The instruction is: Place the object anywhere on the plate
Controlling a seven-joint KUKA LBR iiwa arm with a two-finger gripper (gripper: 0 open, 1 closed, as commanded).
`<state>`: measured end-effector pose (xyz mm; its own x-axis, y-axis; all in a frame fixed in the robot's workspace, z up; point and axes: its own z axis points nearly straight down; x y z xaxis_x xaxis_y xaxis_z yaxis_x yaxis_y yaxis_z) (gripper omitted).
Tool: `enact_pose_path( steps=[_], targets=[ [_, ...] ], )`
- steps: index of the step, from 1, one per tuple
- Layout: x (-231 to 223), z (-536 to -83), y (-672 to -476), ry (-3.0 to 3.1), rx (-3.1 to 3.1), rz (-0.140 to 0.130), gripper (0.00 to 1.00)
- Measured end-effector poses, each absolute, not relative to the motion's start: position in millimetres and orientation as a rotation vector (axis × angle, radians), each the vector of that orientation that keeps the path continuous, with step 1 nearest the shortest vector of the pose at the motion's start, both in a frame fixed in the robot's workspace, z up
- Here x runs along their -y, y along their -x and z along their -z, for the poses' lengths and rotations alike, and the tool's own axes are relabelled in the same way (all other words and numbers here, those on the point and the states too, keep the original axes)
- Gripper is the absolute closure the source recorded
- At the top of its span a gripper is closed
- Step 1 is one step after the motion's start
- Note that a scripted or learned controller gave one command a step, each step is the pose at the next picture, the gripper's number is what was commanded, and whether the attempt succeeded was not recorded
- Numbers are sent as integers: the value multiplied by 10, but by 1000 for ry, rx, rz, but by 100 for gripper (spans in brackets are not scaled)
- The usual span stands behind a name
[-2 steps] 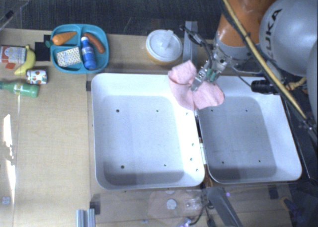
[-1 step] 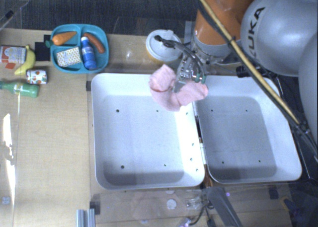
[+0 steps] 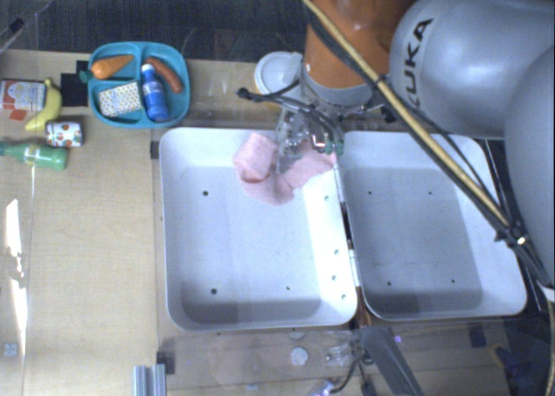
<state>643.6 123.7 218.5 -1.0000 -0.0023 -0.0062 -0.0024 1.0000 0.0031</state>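
A pale pink, flat plate-like piece [image 3: 258, 163] lies at the far edge of the left white bin [image 3: 225, 282], toward its right corner. My gripper [image 3: 301, 145] hangs right over the pink piece's right half and hides part of it. The orange wrist band [image 3: 351, 13] and the grey arm rise behind it toward the upper right. I cannot make out any separate object at the gripper.
The right white bin [image 3: 434, 273] sits beside the left one. On the bench at the upper left stand a blue divided tray [image 3: 139, 82] of toy food, a banana [image 3: 45, 107], a small can [image 3: 64, 133] and a green bottle [image 3: 35, 155]. A white cup [image 3: 276, 74] stands behind the bins.
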Motion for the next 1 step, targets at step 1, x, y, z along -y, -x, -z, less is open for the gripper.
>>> enact_pose_path(
  steps=[1],
  targets=[
    [-1752, -2230, -6335, 7, -3136, -5, 100]
  ],
)
